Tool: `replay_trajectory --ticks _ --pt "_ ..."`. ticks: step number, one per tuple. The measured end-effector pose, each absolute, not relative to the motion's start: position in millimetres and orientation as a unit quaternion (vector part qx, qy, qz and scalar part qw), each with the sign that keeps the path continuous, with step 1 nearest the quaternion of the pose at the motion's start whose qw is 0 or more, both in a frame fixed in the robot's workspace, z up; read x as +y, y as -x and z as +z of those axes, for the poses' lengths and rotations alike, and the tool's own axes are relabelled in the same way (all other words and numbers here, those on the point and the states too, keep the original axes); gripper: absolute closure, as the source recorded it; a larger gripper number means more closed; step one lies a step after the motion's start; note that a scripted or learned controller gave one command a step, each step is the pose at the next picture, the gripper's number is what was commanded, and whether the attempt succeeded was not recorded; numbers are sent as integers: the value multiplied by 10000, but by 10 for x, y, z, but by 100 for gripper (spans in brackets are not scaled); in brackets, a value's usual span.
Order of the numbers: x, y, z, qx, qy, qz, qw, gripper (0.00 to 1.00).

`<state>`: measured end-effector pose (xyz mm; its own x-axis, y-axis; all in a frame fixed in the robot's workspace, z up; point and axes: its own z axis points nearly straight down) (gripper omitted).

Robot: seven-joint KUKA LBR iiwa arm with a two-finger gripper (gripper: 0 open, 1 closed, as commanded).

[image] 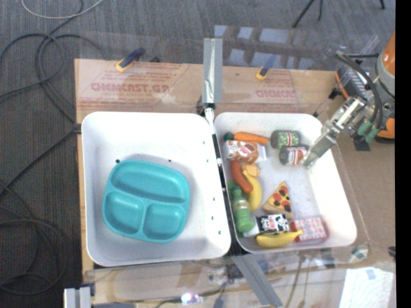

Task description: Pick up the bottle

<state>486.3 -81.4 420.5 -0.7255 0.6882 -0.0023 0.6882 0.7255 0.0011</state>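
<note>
Red print "CHEMCAST GP" reads on the clear plastic sheet w/ brown paper backing (131, 88) behind the left bin; same red print repeats on the sheet's right part, too faint to read. Small labelled packs in the right white bin (334, 191) carry print, too small to make out

Place: robotics lab | Floor: grey carpet (160, 11) strewn with loose black cables (45, 76) | Stand: tripod legs (314, 2) stood behind | Table (148, 88): board top held by clamps (130, 58), bearing two white bins (144, 122) | Contents: toy food (247, 151), teal tray (147, 199)
</note>
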Motion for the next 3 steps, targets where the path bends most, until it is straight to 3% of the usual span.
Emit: replay_trajectory --ticks 1,2,3 --pt "-573 -4843 2632 9263 -3768 2 -4 0" --pt "-267 -4853 4206 9375 -3480 2 20 0" --pt "-88 -4845 3075 9531 -3025 2 2 0"
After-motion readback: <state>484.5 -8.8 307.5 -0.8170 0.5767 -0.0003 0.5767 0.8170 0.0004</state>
